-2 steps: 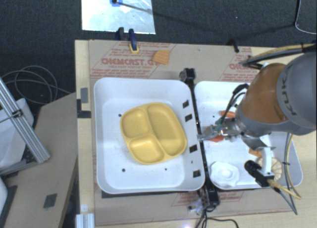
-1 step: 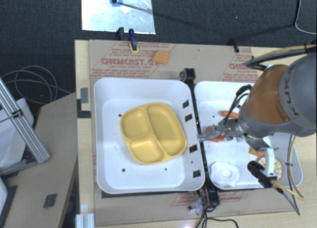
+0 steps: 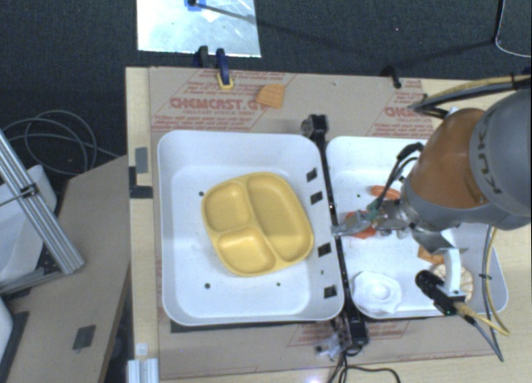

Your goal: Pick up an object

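My gripper (image 3: 351,225) is low in the right bin (image 3: 357,153), at its left wall beside the divider. An orange object (image 3: 380,193) lies just behind it, and another orange bit (image 3: 364,235) shows right under it. A white round cup-like object (image 3: 378,292) sits at the bin's front left, in front of the gripper. A yellow three-part plate (image 3: 256,223) lies in the middle of the left bin (image 3: 183,174). I see nothing clearly held; the arm hides much of the right bin.
The black divider (image 3: 326,207) with clips runs between the bins, right next to the gripper. A tan block (image 3: 270,95) lies on the cardboard behind the bins. A brownish item (image 3: 427,253) peeks out under the arm.
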### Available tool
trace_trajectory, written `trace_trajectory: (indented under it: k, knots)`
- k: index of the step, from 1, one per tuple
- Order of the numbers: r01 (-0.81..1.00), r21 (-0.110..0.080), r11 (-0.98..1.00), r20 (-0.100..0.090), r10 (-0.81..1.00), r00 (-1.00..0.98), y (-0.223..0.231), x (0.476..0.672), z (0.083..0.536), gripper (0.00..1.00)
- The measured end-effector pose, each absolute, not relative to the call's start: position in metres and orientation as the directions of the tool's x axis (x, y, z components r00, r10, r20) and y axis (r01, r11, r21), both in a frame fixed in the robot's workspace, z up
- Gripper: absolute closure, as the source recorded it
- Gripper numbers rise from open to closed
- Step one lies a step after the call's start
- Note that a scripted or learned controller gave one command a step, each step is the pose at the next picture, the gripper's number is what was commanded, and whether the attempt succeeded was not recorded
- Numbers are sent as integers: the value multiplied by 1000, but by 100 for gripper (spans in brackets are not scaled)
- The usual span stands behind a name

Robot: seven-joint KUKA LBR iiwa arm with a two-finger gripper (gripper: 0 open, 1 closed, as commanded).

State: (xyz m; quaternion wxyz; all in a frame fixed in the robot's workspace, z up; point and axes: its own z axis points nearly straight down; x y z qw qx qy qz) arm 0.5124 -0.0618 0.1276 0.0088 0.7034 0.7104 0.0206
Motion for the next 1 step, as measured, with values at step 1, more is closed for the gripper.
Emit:
trace_trajectory:
  k: [1]
  knots:
    - [999, 37, 12, 21, 1000, -13, -64, 515, 126, 0]
